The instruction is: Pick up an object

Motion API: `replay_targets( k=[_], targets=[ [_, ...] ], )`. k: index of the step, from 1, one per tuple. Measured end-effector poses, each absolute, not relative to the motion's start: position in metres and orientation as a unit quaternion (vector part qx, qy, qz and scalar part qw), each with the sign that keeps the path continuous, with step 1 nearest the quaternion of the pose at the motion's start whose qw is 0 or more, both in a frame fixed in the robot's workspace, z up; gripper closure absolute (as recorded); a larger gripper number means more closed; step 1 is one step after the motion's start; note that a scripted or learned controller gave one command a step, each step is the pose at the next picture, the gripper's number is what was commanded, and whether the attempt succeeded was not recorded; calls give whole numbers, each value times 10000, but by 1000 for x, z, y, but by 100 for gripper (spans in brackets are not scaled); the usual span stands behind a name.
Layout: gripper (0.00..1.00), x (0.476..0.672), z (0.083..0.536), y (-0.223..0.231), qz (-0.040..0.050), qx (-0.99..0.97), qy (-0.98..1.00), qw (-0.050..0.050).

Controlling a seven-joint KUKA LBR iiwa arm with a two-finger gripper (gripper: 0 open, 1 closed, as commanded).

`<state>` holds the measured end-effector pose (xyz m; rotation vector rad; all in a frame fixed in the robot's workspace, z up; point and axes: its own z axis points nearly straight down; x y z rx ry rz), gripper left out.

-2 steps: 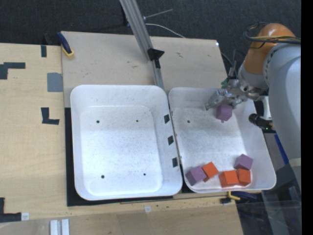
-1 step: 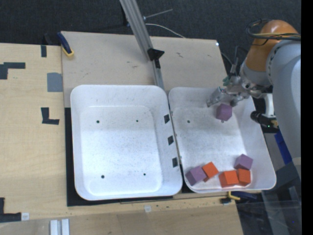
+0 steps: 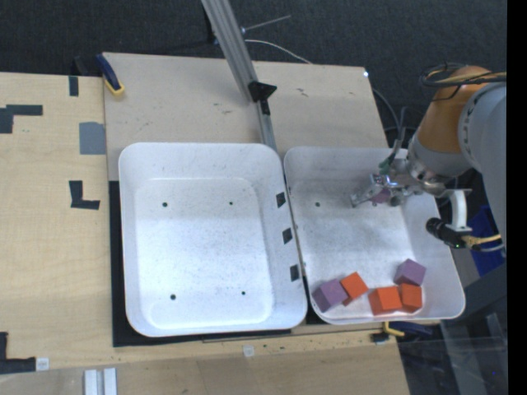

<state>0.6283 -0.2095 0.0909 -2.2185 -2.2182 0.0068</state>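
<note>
Left bin [image 3: 136,245] bare white; right bin [image 3: 329,171] holds purple block [image 3: 330,294], orange block [image 3: 354,286], more blocks beside, all at near edge; gripper [image 3: 380,192] hangs above far end, grip state cannot tell; advice: travel toward blocks, centre over one, descend straight.

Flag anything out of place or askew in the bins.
Nothing looks spilled or damaged. The blocks huddle crookedly along the right bin's near edge, and the gripper hangs well away from them.
</note>
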Motion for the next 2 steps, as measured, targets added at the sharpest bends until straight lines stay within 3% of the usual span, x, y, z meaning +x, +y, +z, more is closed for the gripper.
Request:
replay_targets(
  k=[1,2],
  targets=[
    [0,680,92,-209,48,-7068,-7073,61],
    [100,680,102,-209,46,-7064,-7078,40]
  ],
)
